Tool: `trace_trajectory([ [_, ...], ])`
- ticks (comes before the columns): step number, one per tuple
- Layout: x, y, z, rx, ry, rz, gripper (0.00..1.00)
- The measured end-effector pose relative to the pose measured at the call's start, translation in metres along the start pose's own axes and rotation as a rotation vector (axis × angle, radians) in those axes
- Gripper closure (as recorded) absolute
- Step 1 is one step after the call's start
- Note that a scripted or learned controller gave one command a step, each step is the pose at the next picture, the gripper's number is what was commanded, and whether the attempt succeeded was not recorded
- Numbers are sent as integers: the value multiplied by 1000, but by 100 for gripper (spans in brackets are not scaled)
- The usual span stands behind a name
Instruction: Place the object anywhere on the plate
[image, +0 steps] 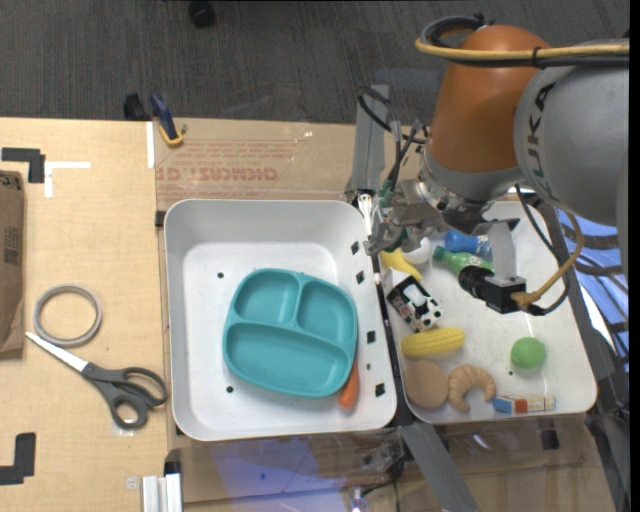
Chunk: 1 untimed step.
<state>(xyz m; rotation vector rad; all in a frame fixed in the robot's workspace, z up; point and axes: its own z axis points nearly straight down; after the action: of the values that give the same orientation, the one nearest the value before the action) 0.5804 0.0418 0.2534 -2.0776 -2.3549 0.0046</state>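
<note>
Poised with the gripper (400, 232) low over the right bin (560, 400), beside a banana (402, 264), presumably picking among the toys heaped there (jaw state impossible to tell beneath the wrist), with the teal plate (290, 335) waiting bare in the left bin (190, 300).

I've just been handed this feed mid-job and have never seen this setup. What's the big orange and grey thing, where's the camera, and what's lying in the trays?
That is a robot arm, reaching in from the right. One camera looks down at a slant.

Its gripper hangs over the right bin, above a banana. Whether it holds anything is hidden.

That bin also holds a corn cob, a croissant, a green ball and other toys.

The left bin holds the teal plate, with a carrot beside it. Scissors and a tape roll lie outside.
</note>
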Motion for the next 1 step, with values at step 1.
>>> trace_trajectory([
  [1,51,-45,-10,1,0,27,100],
])
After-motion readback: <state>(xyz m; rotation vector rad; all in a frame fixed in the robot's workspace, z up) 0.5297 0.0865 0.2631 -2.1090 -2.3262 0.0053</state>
